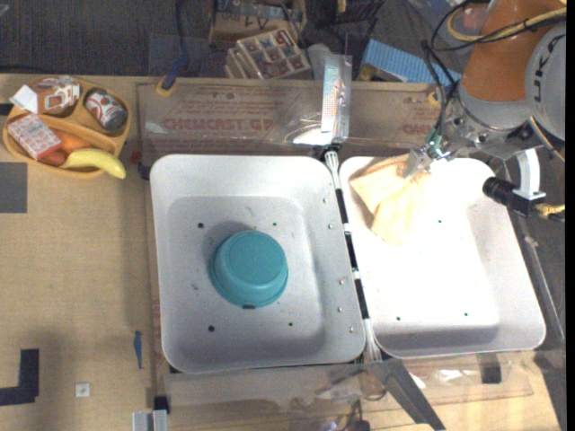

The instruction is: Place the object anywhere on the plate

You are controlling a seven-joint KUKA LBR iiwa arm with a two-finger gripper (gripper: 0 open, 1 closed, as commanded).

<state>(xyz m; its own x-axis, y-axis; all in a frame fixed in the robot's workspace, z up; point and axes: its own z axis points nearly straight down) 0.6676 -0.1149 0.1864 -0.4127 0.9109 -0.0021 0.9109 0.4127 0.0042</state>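
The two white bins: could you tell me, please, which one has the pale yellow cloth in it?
The right-hand bin, under the arm. The pale yellow cloth lies in its upper left corner by the pincer; the left bin holds a teal plate.

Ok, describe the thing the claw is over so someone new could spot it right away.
Find the right-hand white bin, the one the grey and orange arm reaches into. In its far left corner, under the claw, lies a pale yellow cloth. It is soft, crumpled and yellowish, unlike the round teal plate in the left bin.
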